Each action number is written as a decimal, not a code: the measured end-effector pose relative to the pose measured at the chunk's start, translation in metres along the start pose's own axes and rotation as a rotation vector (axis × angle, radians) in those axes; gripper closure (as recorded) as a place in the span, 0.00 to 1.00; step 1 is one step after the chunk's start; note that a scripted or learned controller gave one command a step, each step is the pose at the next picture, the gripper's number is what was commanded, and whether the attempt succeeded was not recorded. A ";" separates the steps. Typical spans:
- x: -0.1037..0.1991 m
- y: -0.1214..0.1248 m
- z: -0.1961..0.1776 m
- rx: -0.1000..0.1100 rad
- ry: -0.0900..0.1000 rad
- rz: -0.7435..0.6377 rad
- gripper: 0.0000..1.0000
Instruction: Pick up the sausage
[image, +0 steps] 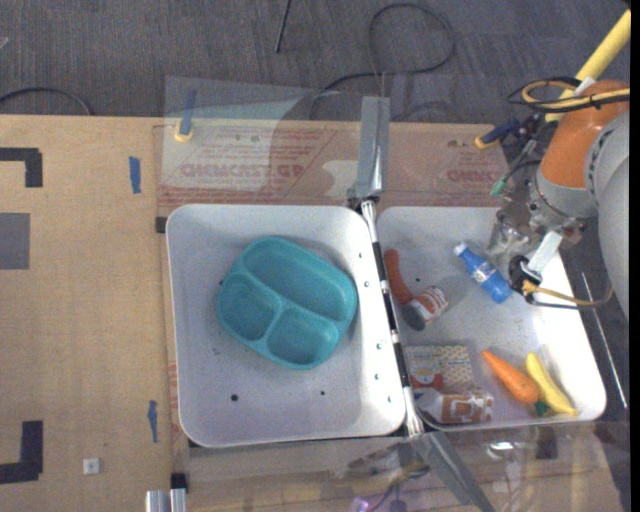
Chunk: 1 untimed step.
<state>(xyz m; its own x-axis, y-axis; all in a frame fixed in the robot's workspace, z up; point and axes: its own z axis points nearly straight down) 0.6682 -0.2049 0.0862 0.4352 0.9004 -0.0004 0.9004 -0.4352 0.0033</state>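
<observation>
My pincer (506, 240) hangs over the far right part of the right bin (585, 345). From this camera I cannot tell whether it is wide or narrow, and I see nothing held in it. Just beside it, on its near left, a blue bottle (483, 272) lies tilted on the bin floor.

The sausage (395, 275) is well away from the pincer, across the bin to its left, lying along the wall shared with the left bin (200, 330). A small red and white can (430, 302) sits just beside the sausage's near end.

Below the pincer, toward the bin's near edge, I see a carrot (510, 377) and a banana (550, 383) side by side. Further left lie a printed packet (438, 365) and a sauce bottle (460, 407). Far to the pincer's left, a teal divided plate (288, 300) rests in the left bin.
</observation>
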 end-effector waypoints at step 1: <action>0.003 -0.002 0.000 0.013 0.004 -0.002 0.00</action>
<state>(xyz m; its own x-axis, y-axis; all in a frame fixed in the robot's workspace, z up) 0.6675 -0.2012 0.0865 0.4333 0.9012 0.0036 0.9012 -0.4332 -0.0101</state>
